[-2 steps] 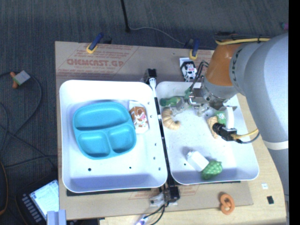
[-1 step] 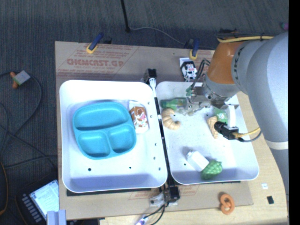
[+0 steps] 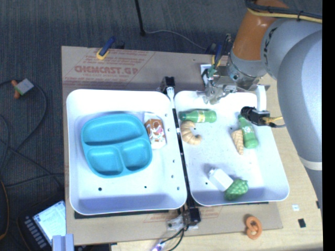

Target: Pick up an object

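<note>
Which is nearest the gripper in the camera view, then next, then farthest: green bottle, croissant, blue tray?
From the gripper:
1. Green bottle, right bin, just below it.
2. Croissant, right bin, by the divider.
3. Blue tray, left bin, far across.

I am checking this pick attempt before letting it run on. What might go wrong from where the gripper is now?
1. The gripper hangs by the right bin's far rim, so a descent may hit the rim instead of an item.
2. The nearest item, the green bottle, lies on its side touching a croissant; it may roll or nudge the pastry.
3. The other bottle and the cone lie together, so a grab there may catch both.
</note>
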`<action>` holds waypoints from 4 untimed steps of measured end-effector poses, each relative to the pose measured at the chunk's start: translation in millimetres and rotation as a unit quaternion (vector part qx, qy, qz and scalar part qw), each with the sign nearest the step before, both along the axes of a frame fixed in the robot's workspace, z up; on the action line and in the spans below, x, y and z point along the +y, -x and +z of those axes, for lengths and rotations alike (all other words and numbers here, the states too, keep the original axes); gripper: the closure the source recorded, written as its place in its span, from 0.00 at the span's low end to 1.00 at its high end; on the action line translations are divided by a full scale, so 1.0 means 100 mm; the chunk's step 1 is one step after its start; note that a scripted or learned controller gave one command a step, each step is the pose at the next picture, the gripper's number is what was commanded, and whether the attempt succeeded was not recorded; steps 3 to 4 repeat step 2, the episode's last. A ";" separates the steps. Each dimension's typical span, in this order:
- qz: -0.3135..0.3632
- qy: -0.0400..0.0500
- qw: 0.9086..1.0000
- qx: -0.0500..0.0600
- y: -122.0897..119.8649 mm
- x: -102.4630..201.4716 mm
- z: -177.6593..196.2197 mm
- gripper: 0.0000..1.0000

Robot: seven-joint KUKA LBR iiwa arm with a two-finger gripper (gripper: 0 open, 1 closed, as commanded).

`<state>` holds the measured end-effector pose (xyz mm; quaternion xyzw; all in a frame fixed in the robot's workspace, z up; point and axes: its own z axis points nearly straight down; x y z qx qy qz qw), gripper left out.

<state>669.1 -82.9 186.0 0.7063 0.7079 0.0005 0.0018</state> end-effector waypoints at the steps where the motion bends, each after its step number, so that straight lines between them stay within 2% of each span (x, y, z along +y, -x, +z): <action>1: -0.001 0.000 1.000 0.002 0.01 -0.01 -0.01 0.00; 2: -0.002 0.000 1.000 0.003 0.55 -0.14 -0.90 0.00; 4: -0.002 0.000 1.000 0.003 0.55 -0.14 -0.90 0.00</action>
